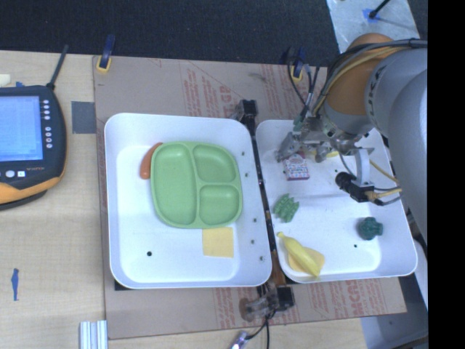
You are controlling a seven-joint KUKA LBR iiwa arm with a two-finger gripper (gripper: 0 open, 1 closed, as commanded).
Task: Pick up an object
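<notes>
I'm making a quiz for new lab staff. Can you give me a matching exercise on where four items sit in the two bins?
Things:
1. green divided plate
2. yellow square
3. banana
4. dark green lump

Places:
A. right bin, near its right wall
B. left bin, centre
C. right bin, front left corner
D. left bin, just in front of the plate

Pairs: 1-B, 2-D, 3-C, 4-A

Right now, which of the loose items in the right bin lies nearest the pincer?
The small pink-and-white item, just below the pincer. The green leafy piece, dark teal lump and yellow banana lie farther toward the bin's near edge.
</notes>
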